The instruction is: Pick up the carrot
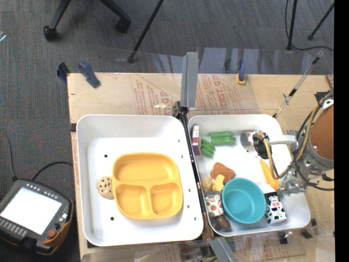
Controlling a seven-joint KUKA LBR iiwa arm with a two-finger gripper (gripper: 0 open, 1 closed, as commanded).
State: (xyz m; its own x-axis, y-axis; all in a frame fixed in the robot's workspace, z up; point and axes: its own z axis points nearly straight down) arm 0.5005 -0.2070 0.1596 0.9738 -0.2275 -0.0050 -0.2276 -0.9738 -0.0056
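camera view: gripper (284,185) beside the carrot (266,173); cannot tell whether it grips.

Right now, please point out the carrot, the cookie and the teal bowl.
carrot (266,174): camera view, middle of its orange body, right bin.
cookie (105,187): camera view, its centre, left bin beside the yellow tray.
teal bowl (244,200): camera view, inner bottom of the bowl.

A robotics lab — tripod legs (147,23), a teach pendant (34,214) on grey carpet, a clamped plywood bench (136,94)
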